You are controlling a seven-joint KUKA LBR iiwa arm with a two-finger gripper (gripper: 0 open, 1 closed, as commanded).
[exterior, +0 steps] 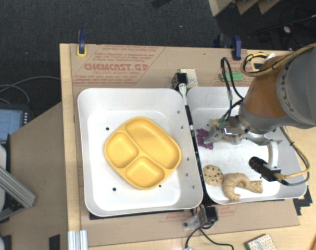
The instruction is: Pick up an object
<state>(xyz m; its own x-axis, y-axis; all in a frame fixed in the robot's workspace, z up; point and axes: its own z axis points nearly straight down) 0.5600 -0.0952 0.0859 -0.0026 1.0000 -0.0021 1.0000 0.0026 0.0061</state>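
Here we see the gripper (221,132) low inside the right bin (210,103), near that bin's left wall, with the grey arm (298,87) and its orange band reaching in from the right. The gripper sits just beside a small purple piece (203,138), which lies on the bin floor close to the divide between the two bins. We cannot tell whether the two touch, nor whether the gripper is open or closed, since its metal parts blur together at this angle. Towards the near edge of the same bin lies a round speckled cookie (213,174), and just to its right a tan croissant (240,185), curved and lying flat. Both are apart from the gripper. In the left bin (95,113) a yellow divided plate (142,152) with three compartments rests near the middle. Both bins stand on the brown bench (121,66).
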